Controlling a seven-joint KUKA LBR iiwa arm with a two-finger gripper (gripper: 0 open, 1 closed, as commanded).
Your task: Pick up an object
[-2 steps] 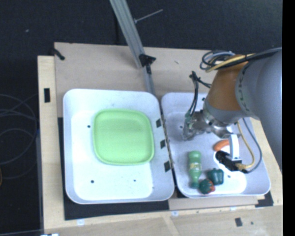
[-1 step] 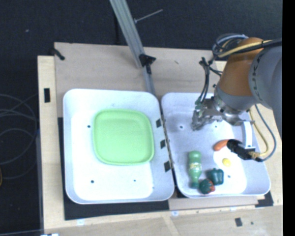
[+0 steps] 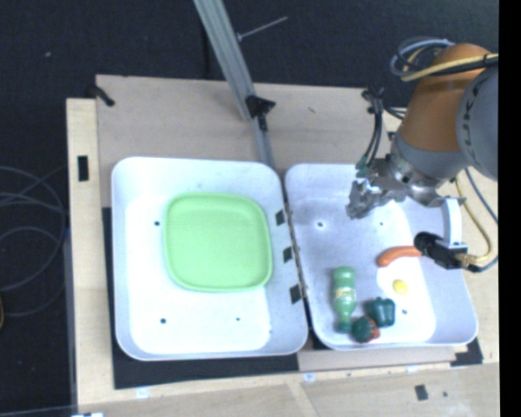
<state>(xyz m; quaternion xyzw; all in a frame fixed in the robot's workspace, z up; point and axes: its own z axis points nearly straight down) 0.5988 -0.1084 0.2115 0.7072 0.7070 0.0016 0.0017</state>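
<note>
1. Camera view gives you the bench from above, with two shallow white bins side by side: the left bin [image 3: 135, 259] and the right bin [image 3: 326, 189].
2. In the left bin you see a light green square plate [image 3: 218, 241] lying flat, near the bin's middle.
3. The arm [image 3: 438, 102], grey with an orange band, reaches in from your right and hangs over the upper part of the right bin.
4. Its gripper [image 3: 362, 200] points down toward the bin floor in the upper half of that bin; you cannot tell how the pincer stands, as it is too small and blurred, and you can see nothing in its grasp.
5. The things to pick lie in the lower part of the right bin, well apart from the gripper: a green bottle [image 3: 343, 296], a dark green and red object [image 3: 364, 327] just beside the bottle's lower end, a teal object [image 3: 382, 310] next to that, an egg-like white and yellow piece [image 3: 399, 286], and an orange sausage-shaped piece [image 3: 398, 254] above it.
</note>
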